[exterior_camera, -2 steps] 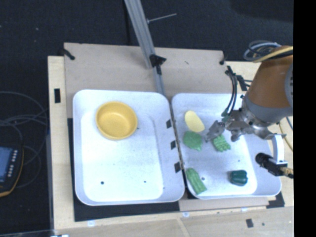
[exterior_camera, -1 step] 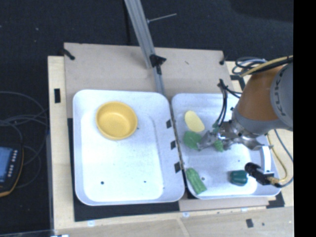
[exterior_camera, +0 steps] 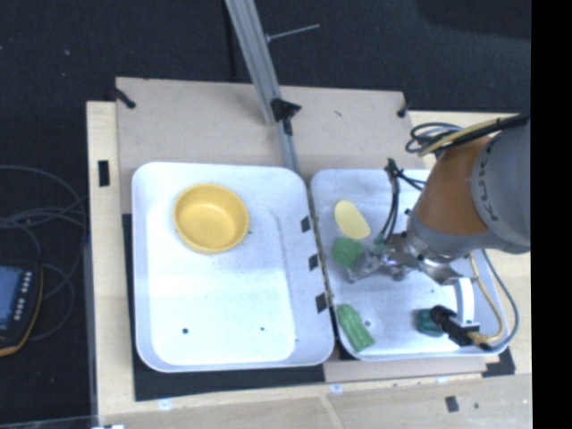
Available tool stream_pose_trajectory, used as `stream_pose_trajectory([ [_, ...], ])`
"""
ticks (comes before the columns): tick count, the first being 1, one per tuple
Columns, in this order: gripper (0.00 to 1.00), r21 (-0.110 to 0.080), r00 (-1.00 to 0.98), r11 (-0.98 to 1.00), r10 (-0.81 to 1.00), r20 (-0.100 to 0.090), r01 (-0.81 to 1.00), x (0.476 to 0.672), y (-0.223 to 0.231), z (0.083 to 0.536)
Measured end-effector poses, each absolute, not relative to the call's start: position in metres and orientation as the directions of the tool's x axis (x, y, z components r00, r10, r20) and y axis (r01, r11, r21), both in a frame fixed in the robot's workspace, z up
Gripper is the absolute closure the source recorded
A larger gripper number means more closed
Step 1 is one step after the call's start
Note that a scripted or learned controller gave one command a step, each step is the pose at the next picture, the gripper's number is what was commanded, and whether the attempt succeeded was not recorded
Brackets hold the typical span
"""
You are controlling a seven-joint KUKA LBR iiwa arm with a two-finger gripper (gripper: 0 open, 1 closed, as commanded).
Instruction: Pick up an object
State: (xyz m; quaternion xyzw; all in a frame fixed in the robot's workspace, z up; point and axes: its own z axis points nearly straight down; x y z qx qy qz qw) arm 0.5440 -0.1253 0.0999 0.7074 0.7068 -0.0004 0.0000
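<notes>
My gripper (exterior_camera: 365,264) is low in the right bin (exterior_camera: 398,342), reaching left from the grey and orange arm. Its tip is right beside a small round green object (exterior_camera: 347,250), and I cannot tell whether they touch. Just above that, a pale yellow oval object (exterior_camera: 351,219) lies flat on the bin floor. In the bin's near left corner lies a green rectangular block (exterior_camera: 356,327), apart from the gripper.
The left bin (exterior_camera: 223,329) holds a yellow bowl (exterior_camera: 211,217) in its far left part. A grey metal pole (exterior_camera: 259,61) slants down to the wall between the two bins. Yellow and black cables loop behind the arm at the far right.
</notes>
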Motion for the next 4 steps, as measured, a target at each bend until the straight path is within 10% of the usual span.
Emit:
stream_pose_trajectory([
  [1, 1.0, 0.004, 0.002, -0.002, 1.0, 0.0, 1.0, 0.545, -0.126, 0.112],
  [4, 1.0, 0.003, 0.0, 0.0, 1.0, 0.0, 1.0, 0.551, -0.131, 0.253],
])
